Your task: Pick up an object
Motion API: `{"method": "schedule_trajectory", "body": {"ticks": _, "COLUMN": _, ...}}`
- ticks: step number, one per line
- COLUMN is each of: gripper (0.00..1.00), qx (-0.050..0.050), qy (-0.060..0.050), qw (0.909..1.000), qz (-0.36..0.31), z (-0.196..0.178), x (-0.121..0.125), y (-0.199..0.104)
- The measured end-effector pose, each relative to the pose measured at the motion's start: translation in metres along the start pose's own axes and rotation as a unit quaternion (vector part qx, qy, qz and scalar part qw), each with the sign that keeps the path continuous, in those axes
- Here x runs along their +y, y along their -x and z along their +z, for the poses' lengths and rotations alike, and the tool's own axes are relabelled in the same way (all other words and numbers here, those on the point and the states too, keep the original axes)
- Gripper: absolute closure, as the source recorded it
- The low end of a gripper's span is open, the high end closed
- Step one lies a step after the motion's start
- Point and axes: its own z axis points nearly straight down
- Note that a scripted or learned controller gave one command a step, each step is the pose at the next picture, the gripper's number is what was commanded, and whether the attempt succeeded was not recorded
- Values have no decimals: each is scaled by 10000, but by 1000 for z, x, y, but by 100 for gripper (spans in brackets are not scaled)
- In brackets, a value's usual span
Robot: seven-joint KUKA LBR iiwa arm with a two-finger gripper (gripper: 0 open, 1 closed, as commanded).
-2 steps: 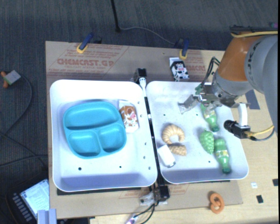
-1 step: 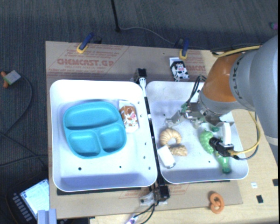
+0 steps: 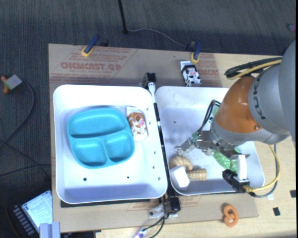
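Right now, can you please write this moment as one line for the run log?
arm: over right bin | gripper: low, above croissant | blue tray: left bin | nothing seen held

Red print reading roughly "CHEMCAST GP" stands on the brown board (image 3: 97, 66) under the bins.

Dk grey carpet (image 3: 49, 14), brown bench (image 3: 114, 66)
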Motion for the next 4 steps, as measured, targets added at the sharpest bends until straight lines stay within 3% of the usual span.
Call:
{"method": "schedule_trajectory", "body": {"ticks": 1, "gripper": 0, "qx": 17, "qy": -52, "qw": 10000, "qz": -2, "z": -5, "x": -33, "y": -2}}
{"method": "schedule_trajectory", "body": {"ticks": 2, "gripper": 100, "qx": 17, "qy": -49, "qw": 10000, "qz": 1, "z": -15, "x": -33, "y": -2}}
{"method": "schedule_trajectory", "body": {"ticks": 3, "gripper": 100, "qx": 12, "qy": -26, "qw": 10000, "qz": -13, "z": -97, "x": 64, "y": -28}}
{"method": "schedule_trajectory", "body": {"ticks": 4, "gripper": 100, "qx": 13, "qy": -40, "qw": 10000, "qz": -12, "z": -114, "x": 84, "y": -101}}
